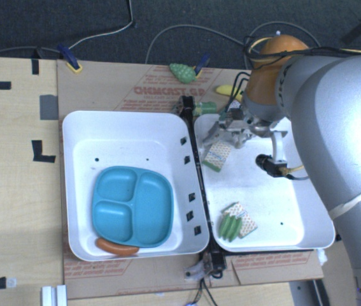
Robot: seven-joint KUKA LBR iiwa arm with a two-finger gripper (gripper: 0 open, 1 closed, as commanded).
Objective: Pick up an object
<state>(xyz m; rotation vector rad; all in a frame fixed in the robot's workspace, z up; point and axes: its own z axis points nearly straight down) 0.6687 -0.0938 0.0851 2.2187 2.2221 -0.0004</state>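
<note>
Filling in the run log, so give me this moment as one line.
gripper: over right bin, far end | sponge: at fingers, grasp unclear | left bin: blue plate, hot dog

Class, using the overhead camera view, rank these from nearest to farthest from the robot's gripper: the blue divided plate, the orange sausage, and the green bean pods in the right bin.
Measured from the gripper at the back of the right bin:
1. Green bean pods, front of the right bin.
2. Blue divided plate, middle of the left bin.
3. Orange sausage, front edge of the left bin, beside the plate.
</note>
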